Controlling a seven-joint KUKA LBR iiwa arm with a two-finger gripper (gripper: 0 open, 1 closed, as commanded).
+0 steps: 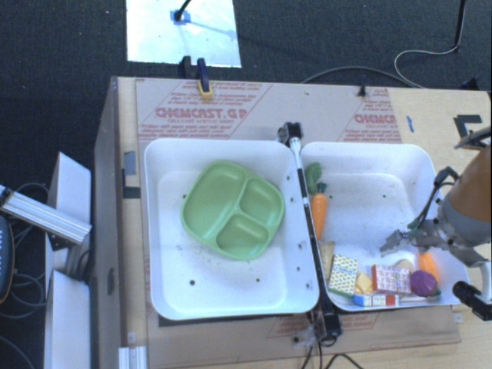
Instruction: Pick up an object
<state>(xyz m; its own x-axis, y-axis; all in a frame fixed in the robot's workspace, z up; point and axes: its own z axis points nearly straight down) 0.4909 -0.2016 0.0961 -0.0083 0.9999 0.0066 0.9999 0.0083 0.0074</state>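
Note:
The right bin (361, 160) holds a toy carrot (317, 212) with a green top along its left wall. Several small items crowd its front edge: a yellow patterned packet (343, 274), a red-and-white box (391, 278), a purple round item (423, 283) and a small orange piece (428, 264). My gripper (401, 241) reaches in from the right, low over the bin floor, just behind the red-and-white box and left of the orange piece. Nothing shows in its grasp. The wrist hides part of the bin's right wall.
The left bin (173, 283) carries a green divided plate (233, 209), tilted near its middle. A black-tipped rod (296, 156) lies along the ridge between the bins. Bare floor lies in the right bin's back half. Cables trail behind the bench.

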